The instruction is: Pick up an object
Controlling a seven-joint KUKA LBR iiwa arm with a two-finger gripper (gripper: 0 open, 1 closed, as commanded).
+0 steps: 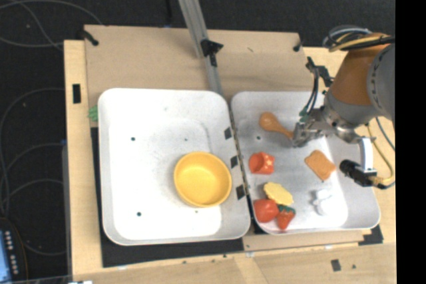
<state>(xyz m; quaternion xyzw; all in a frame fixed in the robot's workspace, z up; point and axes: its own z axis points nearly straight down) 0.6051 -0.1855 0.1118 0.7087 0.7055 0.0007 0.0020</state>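
My gripper (301, 135) hangs low over the right bin (346, 209), right at the thin end of an orange-brown drumstick-shaped piece (271, 123) that lies to its left. Whether the fingers touch that piece I cannot tell. An orange wedge (319, 164) lies just right and below the gripper. A red pepper-like piece (261, 162) sits left of it. Near the bin's front lie a yellow piece (278, 193), a red tomato-like piece (265, 210), a strawberry (286, 217) and a small white object (321, 201).
The left bin (133, 130) holds a yellow bowl (202, 179) near its right front. A slanted metal post (193, 16) rises behind the bins. The arm's orange band (356, 80) looms over the right bin's far right corner.
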